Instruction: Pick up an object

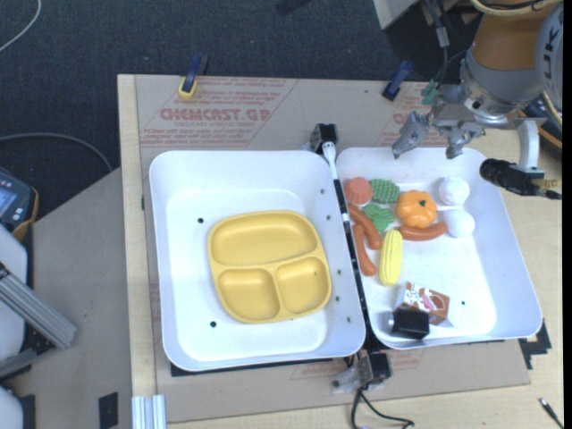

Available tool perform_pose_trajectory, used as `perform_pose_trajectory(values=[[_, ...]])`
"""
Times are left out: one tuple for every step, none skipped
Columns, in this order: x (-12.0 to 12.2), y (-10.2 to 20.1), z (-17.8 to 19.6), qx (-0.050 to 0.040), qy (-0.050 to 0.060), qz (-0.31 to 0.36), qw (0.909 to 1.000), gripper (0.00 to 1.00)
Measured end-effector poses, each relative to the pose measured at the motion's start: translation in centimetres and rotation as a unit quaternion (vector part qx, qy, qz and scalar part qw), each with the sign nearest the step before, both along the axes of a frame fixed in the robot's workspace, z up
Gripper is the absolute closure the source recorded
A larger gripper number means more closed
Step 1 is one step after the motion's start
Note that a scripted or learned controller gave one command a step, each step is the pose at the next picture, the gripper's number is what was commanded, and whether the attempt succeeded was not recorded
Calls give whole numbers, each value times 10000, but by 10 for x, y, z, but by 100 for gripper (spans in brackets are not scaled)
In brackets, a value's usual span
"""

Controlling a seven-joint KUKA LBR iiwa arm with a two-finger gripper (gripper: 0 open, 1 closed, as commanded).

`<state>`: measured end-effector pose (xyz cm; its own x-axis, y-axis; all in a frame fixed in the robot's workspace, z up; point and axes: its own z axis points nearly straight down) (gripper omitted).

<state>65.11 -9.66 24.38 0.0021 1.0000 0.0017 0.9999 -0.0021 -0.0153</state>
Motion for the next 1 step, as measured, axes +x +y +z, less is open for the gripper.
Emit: perform_pose_trajectory(values=[[2, 0, 9, -6, -73, 11, 10000, 0]])
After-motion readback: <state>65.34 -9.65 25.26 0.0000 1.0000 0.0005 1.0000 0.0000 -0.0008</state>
